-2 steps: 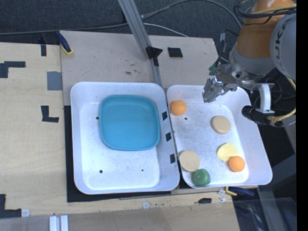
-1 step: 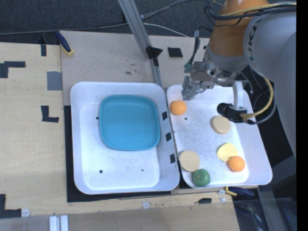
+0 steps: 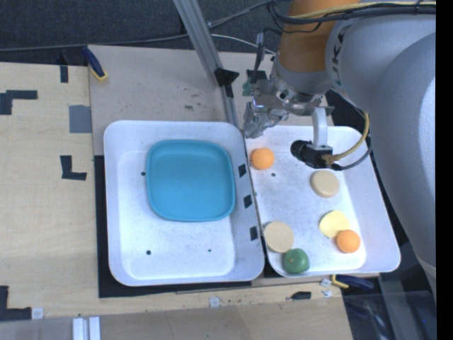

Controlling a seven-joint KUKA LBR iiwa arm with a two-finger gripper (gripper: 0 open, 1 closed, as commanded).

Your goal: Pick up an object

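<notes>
We see the gripper (image 3: 259, 122) hovering at the upper left corner of the right bin (image 3: 382, 261), right of centre in the frame; whether its fingers are spread or closed we cannot tell. The nearest object, a small orange ball (image 3: 262, 159), lies just below it in the frame, apart from it. Being round, the ball has no long axis and points no way, so we judge any approach angle suits.
</notes>
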